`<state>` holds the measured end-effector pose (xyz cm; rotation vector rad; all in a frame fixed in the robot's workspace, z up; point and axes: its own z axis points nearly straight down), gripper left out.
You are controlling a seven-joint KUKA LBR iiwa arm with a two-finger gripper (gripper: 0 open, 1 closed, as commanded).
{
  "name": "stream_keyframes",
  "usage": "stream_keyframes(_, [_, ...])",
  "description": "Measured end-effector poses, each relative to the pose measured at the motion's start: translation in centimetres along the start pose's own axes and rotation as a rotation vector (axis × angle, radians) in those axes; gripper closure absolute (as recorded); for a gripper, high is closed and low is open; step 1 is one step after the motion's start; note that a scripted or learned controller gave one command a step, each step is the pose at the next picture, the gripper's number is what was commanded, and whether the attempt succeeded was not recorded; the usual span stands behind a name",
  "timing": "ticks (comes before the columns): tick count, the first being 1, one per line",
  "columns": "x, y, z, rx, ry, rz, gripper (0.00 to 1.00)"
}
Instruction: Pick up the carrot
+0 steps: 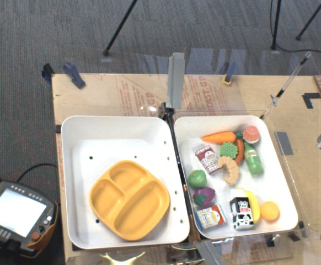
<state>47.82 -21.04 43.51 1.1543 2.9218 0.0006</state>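
carrot [219, 137] lying in right bin [284, 195], near back wall

Two bins sit side by side on the bench [94, 95]. The left bin [75, 131] holds a tray [129, 200], lying toward its near edge. In the right bin [276, 170], the carrot [218, 137] lies near the far edge, with a melon slice [251, 134] toward the far right corner. Just before the carrot is a bottle [253, 162] to the right and a carton [207, 159] to the left, with a cookie [229, 170] between them. An apple [197, 178] and grapes [204, 196] lie along the left wall. Along the near edge, left to right: a box [210, 217], a milk carton [241, 212] touching a banana [253, 203], and an orange [269, 211] at the near right corner.
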Motion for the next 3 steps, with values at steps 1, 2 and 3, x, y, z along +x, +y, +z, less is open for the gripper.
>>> stream_keyframes(1, [-0.1, 0.05, 1.33, 0.0, 0.0, -0.091, 1.0])
stream_keyframes(2, [-0.01, -0.01, 1.56, 0.0, 0.0, -0.13, 1.0])
stream_keyframes(3, [0.0, 0.01, 1.35, -0.001, -0.001, -0.198, 1.0])
